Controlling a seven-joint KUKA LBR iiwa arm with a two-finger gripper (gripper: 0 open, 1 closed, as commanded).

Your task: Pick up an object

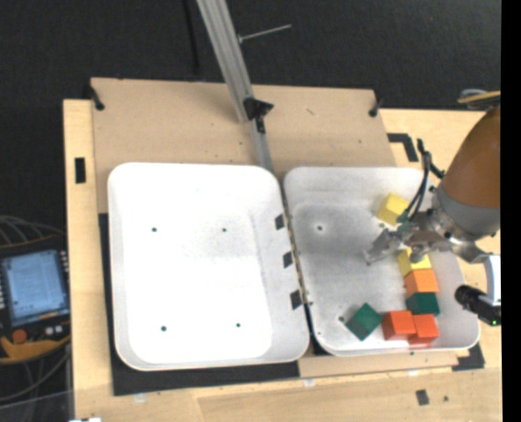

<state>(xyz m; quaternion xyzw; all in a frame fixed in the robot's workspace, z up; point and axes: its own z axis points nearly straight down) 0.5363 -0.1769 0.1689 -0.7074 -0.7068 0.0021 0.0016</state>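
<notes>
- The gripper [390,243] hung low over the right bin [330,209], beside a yellow block [392,208].
- Its fingers' state could not be told.
- Orange and green blocks [421,293] lay nearer.

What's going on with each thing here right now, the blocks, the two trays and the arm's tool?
Left bin: sits flat on the bench.
Right bin: holds all the blocks.
Yellow block: lies loose, up near the tool.
Second yellow block: partly hidden under the tool.
Orange blocks: lying together at the near edge.
Green block: lies tilted, apart from the tool.
Tool: low over the right bin, nothing visibly held.
</notes>
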